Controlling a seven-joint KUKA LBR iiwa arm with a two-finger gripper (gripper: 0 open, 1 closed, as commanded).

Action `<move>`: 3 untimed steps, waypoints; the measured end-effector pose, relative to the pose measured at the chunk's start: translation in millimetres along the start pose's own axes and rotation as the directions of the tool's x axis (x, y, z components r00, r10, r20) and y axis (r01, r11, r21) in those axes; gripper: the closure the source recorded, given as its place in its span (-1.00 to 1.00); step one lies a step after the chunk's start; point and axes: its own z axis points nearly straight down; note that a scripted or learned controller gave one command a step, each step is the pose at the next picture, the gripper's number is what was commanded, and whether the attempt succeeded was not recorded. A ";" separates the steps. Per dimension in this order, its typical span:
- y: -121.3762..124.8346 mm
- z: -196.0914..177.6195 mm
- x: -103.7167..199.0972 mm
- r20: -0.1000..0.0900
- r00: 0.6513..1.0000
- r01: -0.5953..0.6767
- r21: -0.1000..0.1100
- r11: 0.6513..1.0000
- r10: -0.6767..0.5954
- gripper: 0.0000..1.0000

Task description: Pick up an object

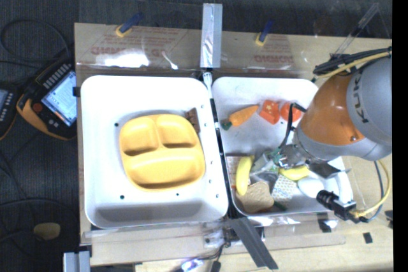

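The right bin (268, 87) holds a heap of toy food. An orange carrot (243, 116) and a red piece (271, 111) lie near its far wall. A yellow banana (243, 174), a brown bread slice (257, 197), a small yellow piece (295, 172) and a white piece (310, 187) crowd the near half. My gripper (284, 159) reaches down from the orange-banded wrist (328, 118) into this pile, just right of the banana and touching or nearly touching the clutter there. The wrist hides what lies under it.
In the left bin (95, 137) lies a yellow divided plate (161, 150), with a small brown item (191, 116) at its far right corner. A handheld controller (54, 102) sits off the bench to the left. Cables (357, 60) run over the bench at the right.
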 end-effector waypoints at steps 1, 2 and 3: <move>1.3 -9.4 0.9 -0.002 1.000 0.001 -0.001 1.000 -0.001 1.00; 47.7 -16.9 12.4 -0.005 0.984 -0.176 0.019 0.984 0.176 1.00; 41.1 -152.1 77.3 -0.003 0.985 -0.174 0.017 0.985 0.174 1.00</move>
